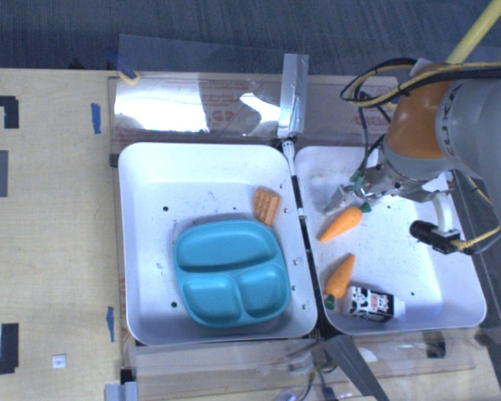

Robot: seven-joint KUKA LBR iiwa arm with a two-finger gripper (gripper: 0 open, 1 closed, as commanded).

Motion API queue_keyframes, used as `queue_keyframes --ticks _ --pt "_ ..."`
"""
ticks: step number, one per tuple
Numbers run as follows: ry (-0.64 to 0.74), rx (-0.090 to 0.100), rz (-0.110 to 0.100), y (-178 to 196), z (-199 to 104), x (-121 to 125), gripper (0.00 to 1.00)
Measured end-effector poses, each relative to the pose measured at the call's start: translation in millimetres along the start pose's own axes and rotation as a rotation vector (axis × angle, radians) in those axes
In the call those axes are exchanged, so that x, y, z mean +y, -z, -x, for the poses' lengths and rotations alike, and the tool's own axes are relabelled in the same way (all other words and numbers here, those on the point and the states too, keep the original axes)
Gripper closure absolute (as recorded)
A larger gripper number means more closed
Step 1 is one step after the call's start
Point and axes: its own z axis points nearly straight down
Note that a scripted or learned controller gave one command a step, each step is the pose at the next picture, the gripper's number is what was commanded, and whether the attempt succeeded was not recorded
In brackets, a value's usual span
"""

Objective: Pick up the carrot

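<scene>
Over the right bin, the gripper hangs at the leafy end of a carrot.

From where I stand, the grey arm with its orange band reaches in from the right, and its fingers are down at the green top of the upper carrot, which lies on the bin floor slanting down toward the divider between the bins; whether those fingers are spread or pinching I cannot tell. A second carrot lies lower in the same right bin, with a small black-and-white carton just beside it. Across the divider, the left bin holds a blue sectioned tray and, near its upper right corner, an orange waffle-like piece.
</scene>
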Motion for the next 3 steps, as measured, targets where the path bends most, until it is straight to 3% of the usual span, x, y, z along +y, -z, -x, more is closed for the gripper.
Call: queue_keyframes --ticks 1,2,3 --pt "-0.08 0.002 -0.002 0 -17 -47 0.0" --pt "-0.259 0.002 0.0 0 -22 -88 0.0" --pt "-0.261 0.0 0.004 11 -21 -87 1.0"
